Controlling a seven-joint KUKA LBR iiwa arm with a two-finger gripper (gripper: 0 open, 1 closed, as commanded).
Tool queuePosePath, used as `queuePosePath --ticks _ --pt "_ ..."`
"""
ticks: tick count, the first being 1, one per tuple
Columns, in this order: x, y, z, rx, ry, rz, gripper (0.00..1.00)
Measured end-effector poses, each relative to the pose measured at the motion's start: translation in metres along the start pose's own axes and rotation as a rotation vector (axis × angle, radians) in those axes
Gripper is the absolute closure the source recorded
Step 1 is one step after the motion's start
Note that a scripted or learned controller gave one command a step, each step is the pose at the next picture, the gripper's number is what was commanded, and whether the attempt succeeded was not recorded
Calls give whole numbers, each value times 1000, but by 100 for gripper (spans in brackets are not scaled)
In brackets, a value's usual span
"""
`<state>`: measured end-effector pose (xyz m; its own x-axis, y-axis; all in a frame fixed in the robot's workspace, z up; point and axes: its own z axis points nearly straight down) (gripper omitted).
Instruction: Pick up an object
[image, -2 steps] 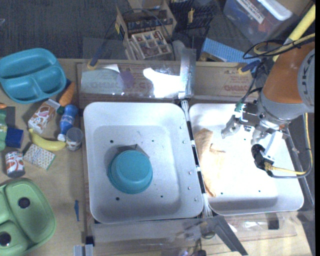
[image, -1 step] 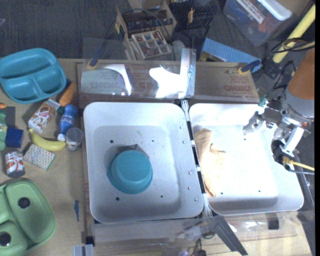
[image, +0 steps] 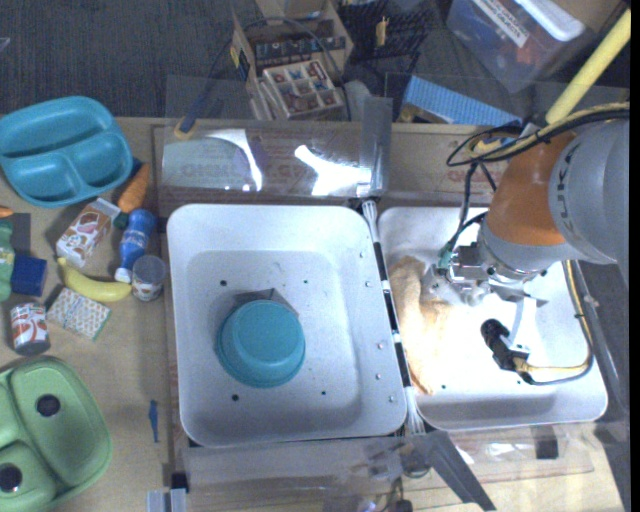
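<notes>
The gripper (image: 462, 283) hangs low in the right bin (image: 560, 405), over a pale cloth-like object (image: 425, 325) at its 9 o'clock side; whether the fingers are spread cannot be told. The reach step seems in hand; next comes closing on the object and lifting.

bins: 2 (image: 190, 240) (image: 590, 400) | teal bowl: 1 (image: 262, 343) | banana: 1 (image: 92, 284) | green trays: 1 (image: 50, 435)

The wooden tabletop (image: 130, 400) bore two white bins side by side, left bin (image: 190, 250) and right bin (image: 590, 400). Beside them lay a banana (image: 92, 285), a blue divided tray (image: 62, 150) and a green tray (image: 50, 440).
</notes>
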<state>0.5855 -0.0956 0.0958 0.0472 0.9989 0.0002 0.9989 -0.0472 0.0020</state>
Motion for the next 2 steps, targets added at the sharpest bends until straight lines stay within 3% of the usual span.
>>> queuePosePath --ticks 1,2 --pt "-4 0 -10 -3 0 8 100" --pt "24 47 -90 -5 -2 -513 100"
